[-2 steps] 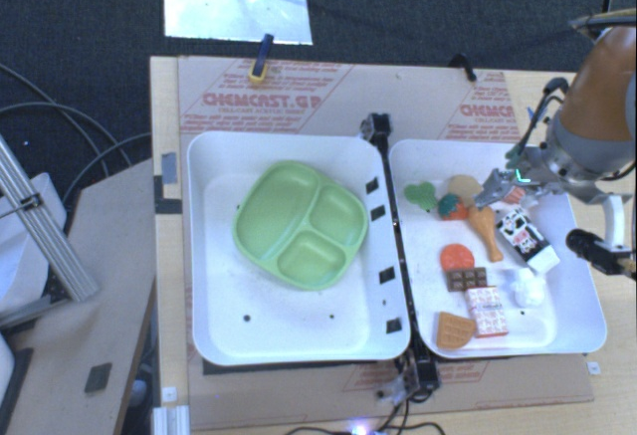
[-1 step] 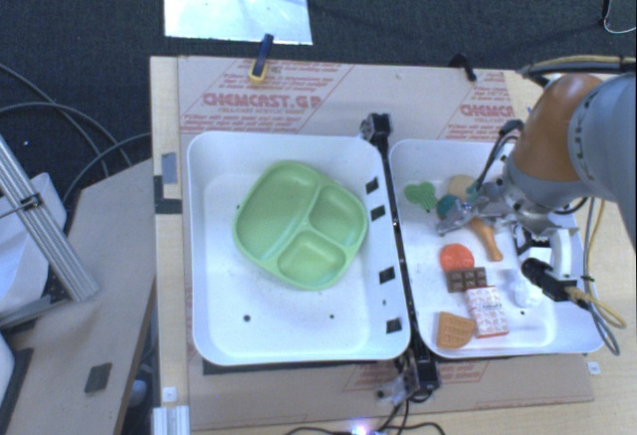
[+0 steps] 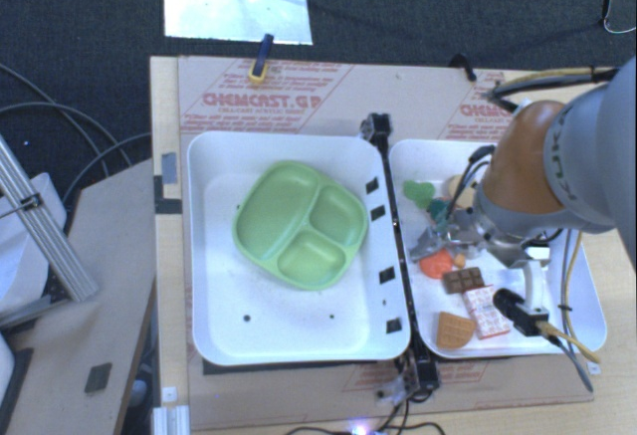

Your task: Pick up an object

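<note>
My gripper [image 3: 436,242] hangs low over the left half of the right bin [image 3: 587,324], under the arm's orange band [image 3: 523,174]. Directly beneath it lies an orange-red piece [image 3: 436,266], partly covered by the gripper. A brown chocolate-like block [image 3: 463,279] sits just right of that piece. Toward the bin's front lie a pink-and-white wafer [image 3: 485,312] and a tan cookie-shaped piece [image 3: 455,330]. Behind the gripper are a green piece [image 3: 418,192], a teal piece [image 3: 438,210] and a pale beige item [image 3: 456,186]. The view does not show whether anything is held.
The left bin [image 3: 214,314] holds a light green divided plate [image 3: 299,224], tilted. A black divider [image 3: 390,224] with clips runs between the bins. Cables [image 3: 572,324] trail over the right bin's front right corner. A yellow-and-blue tool [image 3: 261,60] lies behind the bins.
</note>
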Available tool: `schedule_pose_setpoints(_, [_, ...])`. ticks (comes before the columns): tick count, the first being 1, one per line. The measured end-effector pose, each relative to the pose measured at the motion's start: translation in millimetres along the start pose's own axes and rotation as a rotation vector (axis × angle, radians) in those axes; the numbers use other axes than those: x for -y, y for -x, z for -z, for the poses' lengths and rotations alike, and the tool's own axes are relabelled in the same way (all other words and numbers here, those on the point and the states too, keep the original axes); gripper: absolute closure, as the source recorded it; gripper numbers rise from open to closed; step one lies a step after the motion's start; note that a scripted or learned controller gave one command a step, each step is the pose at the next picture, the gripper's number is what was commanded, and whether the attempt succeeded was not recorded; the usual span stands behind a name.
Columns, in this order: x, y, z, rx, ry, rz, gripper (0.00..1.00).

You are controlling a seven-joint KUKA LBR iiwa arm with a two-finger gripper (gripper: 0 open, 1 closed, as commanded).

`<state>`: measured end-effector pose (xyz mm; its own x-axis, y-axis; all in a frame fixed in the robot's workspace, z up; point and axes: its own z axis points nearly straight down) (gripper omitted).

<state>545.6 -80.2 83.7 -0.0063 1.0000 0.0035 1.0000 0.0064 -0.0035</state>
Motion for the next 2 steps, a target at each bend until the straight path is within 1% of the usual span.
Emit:
schedule_pose_setpoints(1, [-2.8, 3.7, 11.3, 0.003, 0.006, -0.003, 1.00])
schedule_pose_setpoints(2, [-3.3, 3.6, 21.6, 0.002, 0.007, -0.003, 1.00])
